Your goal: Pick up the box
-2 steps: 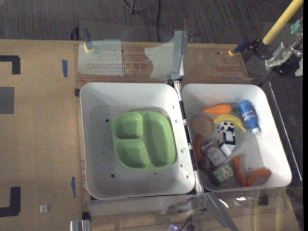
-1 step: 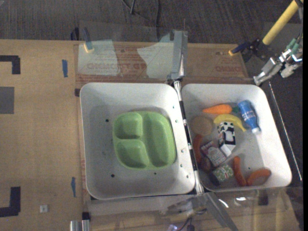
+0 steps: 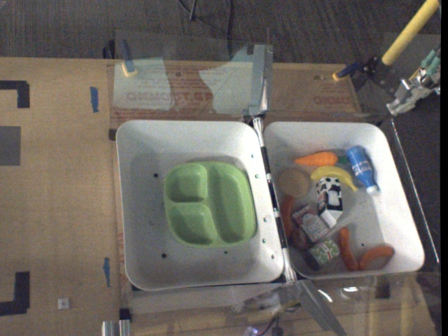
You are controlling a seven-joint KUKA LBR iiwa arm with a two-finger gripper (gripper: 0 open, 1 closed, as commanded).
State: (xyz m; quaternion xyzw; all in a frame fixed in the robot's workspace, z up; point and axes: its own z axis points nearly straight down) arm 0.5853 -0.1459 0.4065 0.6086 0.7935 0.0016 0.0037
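Your box, a small maroon carton, lies in the right bin, wedged between a black-and-white carton and a green can. You risk snagging a neighbour instead. The gripper sits at the upper right; I cannot tell its state.

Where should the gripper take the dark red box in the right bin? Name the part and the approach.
Grip the box across its short sides, coming straight down from above. It lies flat and tilted, with a green can and a cow-print carton crowding it.
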